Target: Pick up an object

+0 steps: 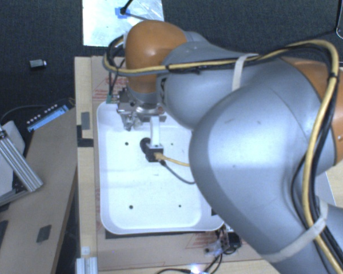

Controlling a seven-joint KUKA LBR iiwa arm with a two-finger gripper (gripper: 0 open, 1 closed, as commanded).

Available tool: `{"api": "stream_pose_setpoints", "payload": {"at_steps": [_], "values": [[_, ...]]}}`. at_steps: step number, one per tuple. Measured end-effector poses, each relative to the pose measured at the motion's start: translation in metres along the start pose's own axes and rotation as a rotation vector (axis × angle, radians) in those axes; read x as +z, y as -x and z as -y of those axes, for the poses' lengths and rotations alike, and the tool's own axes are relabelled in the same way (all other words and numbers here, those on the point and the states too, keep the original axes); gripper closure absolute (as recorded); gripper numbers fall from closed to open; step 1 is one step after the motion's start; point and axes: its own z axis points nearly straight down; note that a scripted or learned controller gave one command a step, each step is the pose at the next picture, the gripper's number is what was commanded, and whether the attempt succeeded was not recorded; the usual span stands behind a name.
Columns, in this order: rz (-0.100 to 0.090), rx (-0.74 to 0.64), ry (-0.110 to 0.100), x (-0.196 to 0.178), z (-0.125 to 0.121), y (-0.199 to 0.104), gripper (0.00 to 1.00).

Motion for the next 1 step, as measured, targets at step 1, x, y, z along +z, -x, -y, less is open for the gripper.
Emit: {"api": "stream_pose_setpoints", "payload": {"at_steps": [1], "values": [[-0.008, -0.002, 0.024, -0.1370, -0.0061, -0.0014, 1.00]]}}
